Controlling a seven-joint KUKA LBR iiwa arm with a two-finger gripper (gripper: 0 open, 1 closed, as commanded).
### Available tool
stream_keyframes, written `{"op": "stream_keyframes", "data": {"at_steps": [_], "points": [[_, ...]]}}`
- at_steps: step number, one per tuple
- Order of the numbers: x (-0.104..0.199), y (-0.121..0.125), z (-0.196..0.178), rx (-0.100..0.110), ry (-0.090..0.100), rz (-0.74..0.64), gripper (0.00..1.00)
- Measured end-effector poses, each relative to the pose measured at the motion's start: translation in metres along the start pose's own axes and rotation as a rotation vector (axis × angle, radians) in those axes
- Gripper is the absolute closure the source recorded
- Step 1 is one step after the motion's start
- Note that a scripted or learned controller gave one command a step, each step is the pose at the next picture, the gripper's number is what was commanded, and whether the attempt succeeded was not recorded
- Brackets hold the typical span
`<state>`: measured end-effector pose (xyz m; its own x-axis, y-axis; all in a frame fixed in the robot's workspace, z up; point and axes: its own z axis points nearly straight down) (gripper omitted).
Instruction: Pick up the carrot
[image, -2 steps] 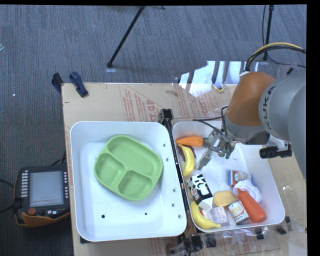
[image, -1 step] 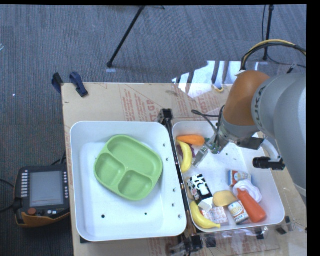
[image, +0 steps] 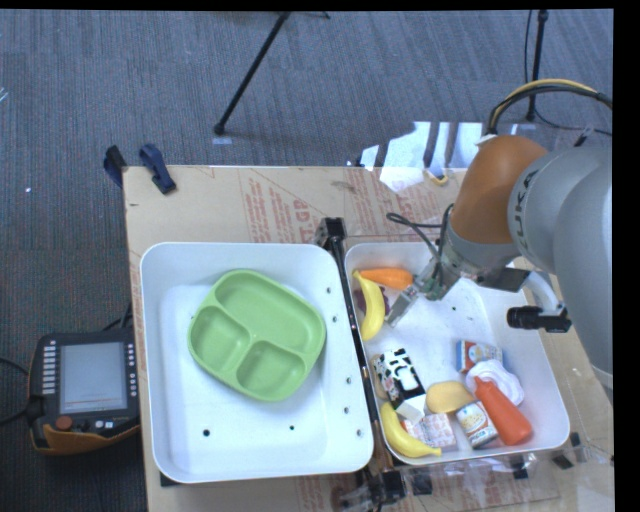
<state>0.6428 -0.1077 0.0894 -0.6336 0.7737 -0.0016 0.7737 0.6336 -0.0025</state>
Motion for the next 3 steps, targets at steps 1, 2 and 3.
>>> {"op": "stream_keyframes", "data": {"at_steps": [1,2,3], "points": [[0.007,0.003,0.002,-0.001,0.003,0.201,0.0],[0.008,0.008,0.002,0.0,0.003,0.503,0.0],[0.009,0.01,-0.009,0.0,0.001,0.496,1.0]]}}
